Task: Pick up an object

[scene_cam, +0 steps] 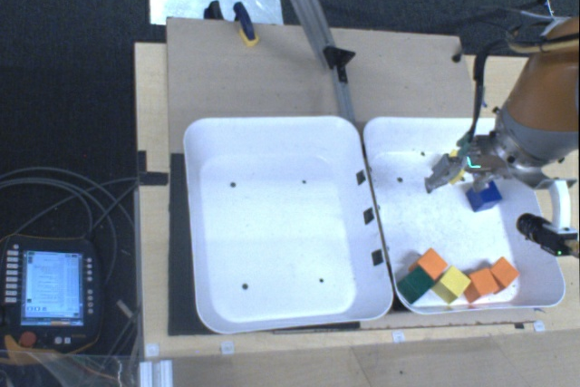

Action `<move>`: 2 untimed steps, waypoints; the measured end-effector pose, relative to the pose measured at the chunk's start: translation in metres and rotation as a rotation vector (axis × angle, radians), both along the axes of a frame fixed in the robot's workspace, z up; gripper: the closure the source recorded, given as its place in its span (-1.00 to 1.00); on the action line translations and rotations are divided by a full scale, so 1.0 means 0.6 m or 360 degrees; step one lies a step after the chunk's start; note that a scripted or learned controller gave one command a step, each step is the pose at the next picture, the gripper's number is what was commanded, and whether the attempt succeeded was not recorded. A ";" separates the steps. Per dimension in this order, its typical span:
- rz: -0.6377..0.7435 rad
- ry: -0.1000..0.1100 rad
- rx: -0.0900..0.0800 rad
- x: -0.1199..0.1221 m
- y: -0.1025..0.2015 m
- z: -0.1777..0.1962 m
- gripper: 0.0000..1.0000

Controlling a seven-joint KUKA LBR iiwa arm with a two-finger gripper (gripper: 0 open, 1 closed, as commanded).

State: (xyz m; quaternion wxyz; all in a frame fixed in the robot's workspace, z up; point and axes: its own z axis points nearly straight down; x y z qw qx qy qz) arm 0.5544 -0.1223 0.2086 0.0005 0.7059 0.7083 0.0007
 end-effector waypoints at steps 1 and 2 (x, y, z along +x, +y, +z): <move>-0.0003 0.0009 0.0000 0.000 -0.013 -0.098 -1.00; -0.0002 0.0008 0.0000 0.000 -0.013 -0.175 -1.00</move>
